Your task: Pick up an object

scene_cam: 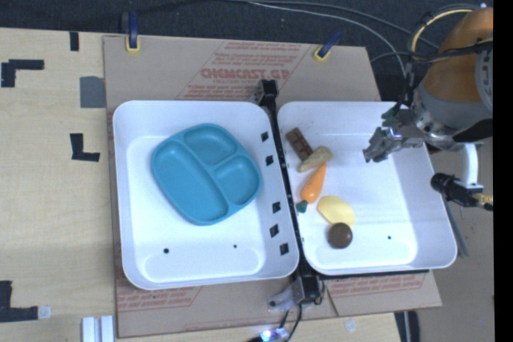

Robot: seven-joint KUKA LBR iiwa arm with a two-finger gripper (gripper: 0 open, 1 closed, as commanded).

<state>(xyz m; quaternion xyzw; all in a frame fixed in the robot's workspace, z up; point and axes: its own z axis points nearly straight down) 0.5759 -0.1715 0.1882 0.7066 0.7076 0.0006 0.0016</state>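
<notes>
**Gripper over the right bin, nothing picked yet**

I have the arm [461,84] reaching in from the right, with the gripper [383,145] over the upper right part of the right bin [425,196]. It sits well apart from the objects, which are all clustered along that bin's left side. At this size and slant I cannot tell whether the gripper is open or closed; I see nothing between its tips, so I do not count anything as held.

The candidates lie close together near the divider between the bins. A brown block [299,142] is at the top, a tan piece [315,158] just below and touching or nearly touching it, then a carrot [313,183] lying at a slant. Lower down are a yellow lemon-like fruit [336,210] and a dark brown ball [340,235] just beside it.

The left bin [132,172] holds a blue sectioned plate [206,172], lying flat and tilted in plan. It looks like the drop side, which may be why the small items sit in the other bin.

My judgement: the pick has not started. The crowding near the wall could leave little room for a finger on that side, so the lemon or the ball, standing more in the open, look like easier targets.
</notes>
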